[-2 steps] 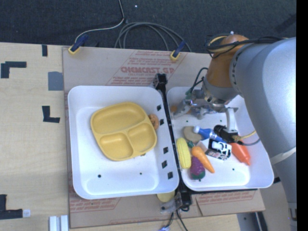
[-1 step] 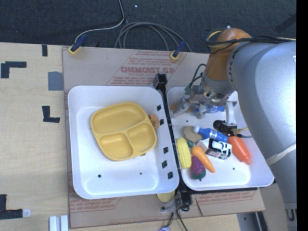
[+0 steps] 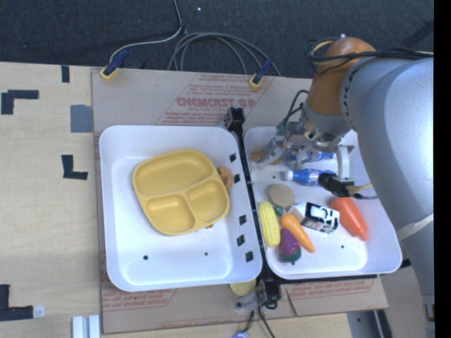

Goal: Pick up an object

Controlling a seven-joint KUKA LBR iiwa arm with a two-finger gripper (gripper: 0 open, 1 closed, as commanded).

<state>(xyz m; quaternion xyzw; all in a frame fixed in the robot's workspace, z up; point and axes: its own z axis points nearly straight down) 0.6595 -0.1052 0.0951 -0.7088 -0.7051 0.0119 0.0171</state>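
At the 2 o'clock part of the table, the jaws [image 3: 304, 145] hang low over the back of the right bin [image 3: 380, 259]; I cannot tell their state. Inside this bin lie a toy corn cob [image 3: 268, 223], a small carrot [image 3: 298, 232], a bigger carrot [image 3: 350, 217], a purple toy [image 3: 288, 246] and a blue bottle [image 3: 309, 177]. At 9 o'clock, the left bin [image 3: 116, 210] carries a yellow divided plate [image 3: 182, 191].

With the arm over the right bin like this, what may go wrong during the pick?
1. The toys lie crowded: the corn, small carrot and purple grapes touch, so a grasp there might catch two or push one away.
2. The gripper is low at the right bin's far end, beside the blue bottle; it may knock it.
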